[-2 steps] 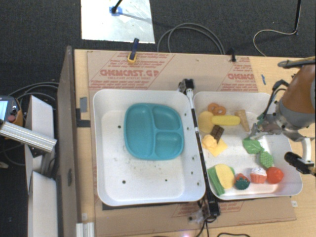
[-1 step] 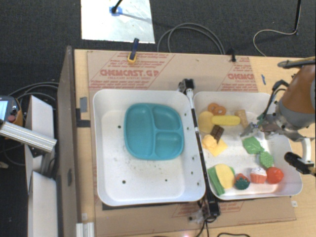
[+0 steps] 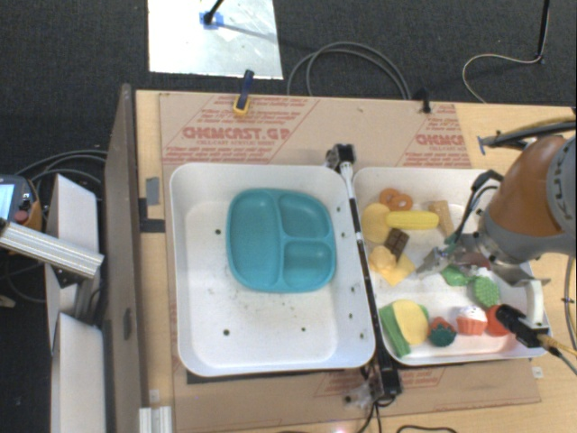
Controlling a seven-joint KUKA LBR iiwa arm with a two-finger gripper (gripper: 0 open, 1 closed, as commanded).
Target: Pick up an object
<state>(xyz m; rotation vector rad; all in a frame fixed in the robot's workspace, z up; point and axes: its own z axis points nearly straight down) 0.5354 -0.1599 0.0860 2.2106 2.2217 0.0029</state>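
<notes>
The right bin holds several toy foods: an orange ring, a yellow bar, a tan block, a brown piece and a yellow wedge. Along the front lie a yellow-and-green piece, a dark teal piece, a white-and-red cupcake and a red piece. My gripper hangs low in the middle of this bin, beside a green piece and just right of the yellow wedge. Nothing shows held in it.
The left bin bears a teal divided plate. A black rod runs along the wall between the bins. The orange-banded arm covers the right bin's right side. Cables lie on the dark floor behind the bench.
</notes>
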